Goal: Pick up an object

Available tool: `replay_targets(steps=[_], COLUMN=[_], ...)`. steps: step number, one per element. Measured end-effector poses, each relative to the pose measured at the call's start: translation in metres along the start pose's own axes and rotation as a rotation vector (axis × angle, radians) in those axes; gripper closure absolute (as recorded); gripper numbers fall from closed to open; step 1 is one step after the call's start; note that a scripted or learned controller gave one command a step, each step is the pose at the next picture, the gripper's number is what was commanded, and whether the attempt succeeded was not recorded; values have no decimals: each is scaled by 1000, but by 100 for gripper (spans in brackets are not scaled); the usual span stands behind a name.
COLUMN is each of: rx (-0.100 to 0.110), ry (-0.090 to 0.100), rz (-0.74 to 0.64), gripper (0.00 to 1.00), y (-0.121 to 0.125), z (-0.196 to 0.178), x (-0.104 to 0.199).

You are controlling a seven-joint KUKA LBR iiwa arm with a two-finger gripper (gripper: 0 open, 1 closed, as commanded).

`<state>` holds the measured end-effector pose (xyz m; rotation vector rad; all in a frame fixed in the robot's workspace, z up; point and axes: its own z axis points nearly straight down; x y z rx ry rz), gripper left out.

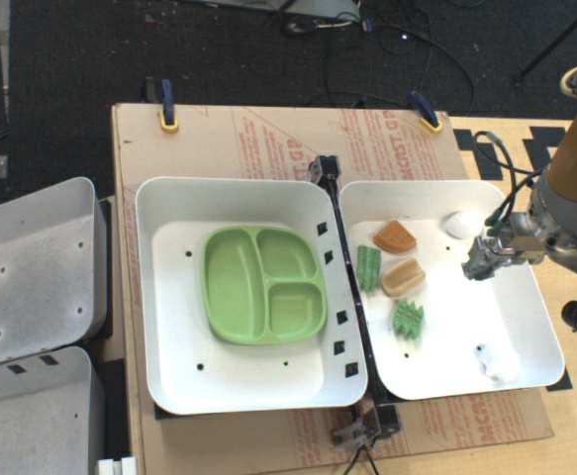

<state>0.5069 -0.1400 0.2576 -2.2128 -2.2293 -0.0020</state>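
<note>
The right bin (526,359) holds an orange wedge-shaped piece (395,236), a tan bread-like piece (403,278), a green pod-like piece (368,266), a small green leafy piece (408,318), a white round object (459,225) near the far side and a small white object (494,362) near the front. My gripper (483,262) hangs over the right part of this bin, just below the white round object and to the right of the tan piece. Nothing shows between its tips.
The left bin (169,364) holds a green divided plate (264,284). A black divider (345,285) runs between the bins. Two spare white bins (31,265) lie off the bench at left. Clamps (168,107) hold the cardboard-covered bench at the back.
</note>
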Motion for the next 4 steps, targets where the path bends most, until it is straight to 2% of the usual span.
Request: replay_targets(steps=[2,3,4], rx=[-1,3,2], ry=[0,0,0], rz=[-2,-1,0], gripper=[100,100,100], y=[15,23,19], z=[-7,8,12], x=[114,175,226])
